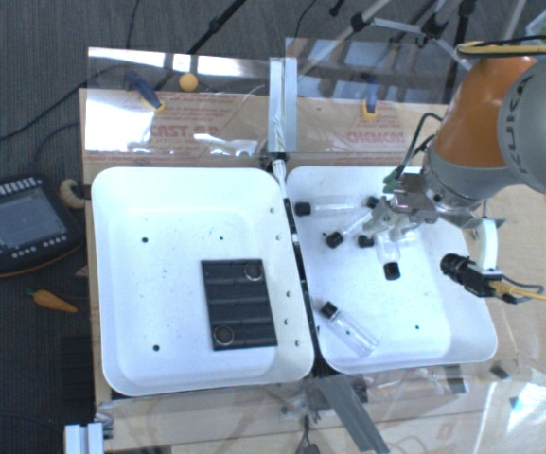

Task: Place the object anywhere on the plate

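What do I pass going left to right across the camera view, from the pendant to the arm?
Pendant → left bin → dark plate → divider → capped vial → gripper over the right bin → orange band.

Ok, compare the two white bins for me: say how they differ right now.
The left bin holds a dark ridged plate near its middle; the right bin holds scattered small black pieces and clear vials. The gripper is over the right bin, not the left bin. Both bins are shallow, white and side by side.
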Controlling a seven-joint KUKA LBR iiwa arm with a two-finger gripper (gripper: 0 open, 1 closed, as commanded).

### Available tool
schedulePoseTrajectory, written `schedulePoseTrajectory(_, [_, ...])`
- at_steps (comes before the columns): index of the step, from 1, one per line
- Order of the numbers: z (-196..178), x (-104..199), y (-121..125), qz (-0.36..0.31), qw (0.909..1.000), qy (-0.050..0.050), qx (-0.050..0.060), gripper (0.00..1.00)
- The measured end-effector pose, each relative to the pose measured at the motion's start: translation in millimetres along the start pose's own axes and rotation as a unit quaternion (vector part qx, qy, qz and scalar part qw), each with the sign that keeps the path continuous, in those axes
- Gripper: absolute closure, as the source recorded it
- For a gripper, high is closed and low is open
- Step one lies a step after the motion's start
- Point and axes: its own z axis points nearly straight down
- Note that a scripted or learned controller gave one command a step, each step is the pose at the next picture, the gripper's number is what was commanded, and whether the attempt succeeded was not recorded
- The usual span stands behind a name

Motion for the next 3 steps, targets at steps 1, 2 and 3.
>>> schedulePoseTrajectory(1, [-63.9,67.9,11.2,-0.128,0.9918,0.000,-0.001,1.00])
schedulePoseTrajectory(2, [-27.3,146.0,24.0,-0.275,0.9616,0.001,-0.001,1.00])
schedulePoseTrajectory(3, [-28.0,206.8,26.7,-0.355,0.9348,0.000,-0.001,1.00])
